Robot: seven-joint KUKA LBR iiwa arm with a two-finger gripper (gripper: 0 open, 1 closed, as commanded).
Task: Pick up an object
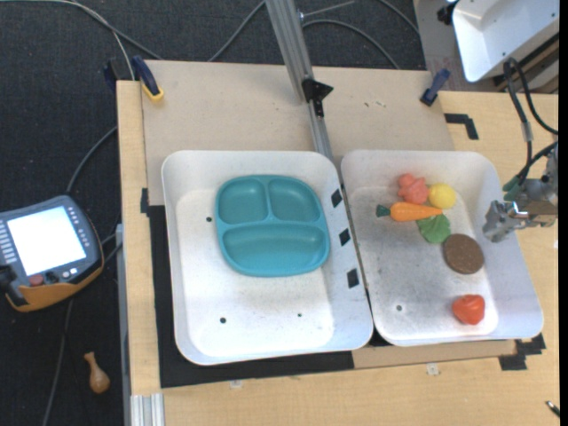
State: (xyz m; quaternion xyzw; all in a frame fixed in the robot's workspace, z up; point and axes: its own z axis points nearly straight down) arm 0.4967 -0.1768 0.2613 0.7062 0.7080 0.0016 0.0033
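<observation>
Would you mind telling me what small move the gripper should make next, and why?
Probably shift inward over the right white bin toward the flat brown disc: the gripper sits at that bin's right rim, holding nothing, and the disc lies nearest.

1 fixed camera looks down at a slant from above the pale wooden surface (231, 105), far enough back to take in both shallow white plastic bins (191, 327) side by side.
</observation>
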